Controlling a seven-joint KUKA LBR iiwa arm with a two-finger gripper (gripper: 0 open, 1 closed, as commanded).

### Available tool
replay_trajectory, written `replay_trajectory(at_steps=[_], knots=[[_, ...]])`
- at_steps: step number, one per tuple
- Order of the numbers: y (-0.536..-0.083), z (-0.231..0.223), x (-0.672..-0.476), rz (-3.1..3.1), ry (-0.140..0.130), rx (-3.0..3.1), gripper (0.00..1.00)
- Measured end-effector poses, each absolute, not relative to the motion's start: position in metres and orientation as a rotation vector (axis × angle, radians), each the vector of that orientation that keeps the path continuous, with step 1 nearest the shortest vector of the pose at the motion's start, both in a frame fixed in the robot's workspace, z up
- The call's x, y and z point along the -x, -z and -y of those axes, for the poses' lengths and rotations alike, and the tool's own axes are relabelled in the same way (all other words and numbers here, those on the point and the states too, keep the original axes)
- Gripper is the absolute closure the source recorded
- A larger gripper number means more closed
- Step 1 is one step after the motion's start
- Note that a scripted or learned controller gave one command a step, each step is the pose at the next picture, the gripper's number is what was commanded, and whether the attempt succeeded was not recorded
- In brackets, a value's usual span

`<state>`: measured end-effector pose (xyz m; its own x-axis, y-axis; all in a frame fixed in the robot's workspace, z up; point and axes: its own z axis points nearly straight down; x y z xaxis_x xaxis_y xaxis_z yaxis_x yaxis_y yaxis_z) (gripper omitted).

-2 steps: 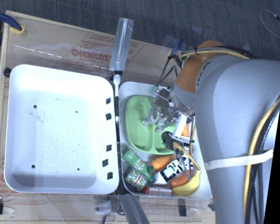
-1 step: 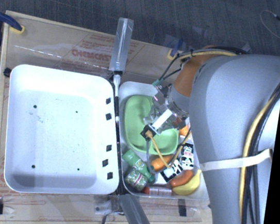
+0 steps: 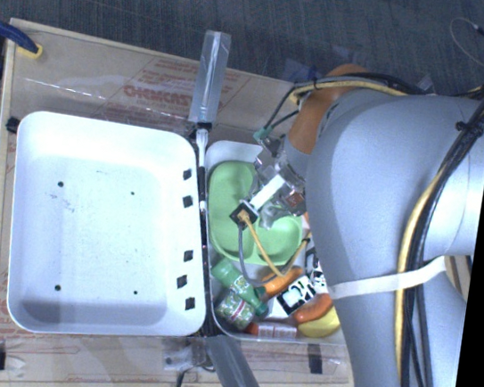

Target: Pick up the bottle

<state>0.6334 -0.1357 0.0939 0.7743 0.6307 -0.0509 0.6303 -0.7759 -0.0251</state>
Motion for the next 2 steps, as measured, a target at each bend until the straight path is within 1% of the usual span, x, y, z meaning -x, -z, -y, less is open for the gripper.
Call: replay_trajectory(at_steps=[1, 2], knots=[[-0.0944, 0.1323, -0.6310, 1.020, -0.079, 2.977, 1.00], [-0.1023, 0.1349, -0.6273, 1.023, -0.105, 2.969, 1.00]])
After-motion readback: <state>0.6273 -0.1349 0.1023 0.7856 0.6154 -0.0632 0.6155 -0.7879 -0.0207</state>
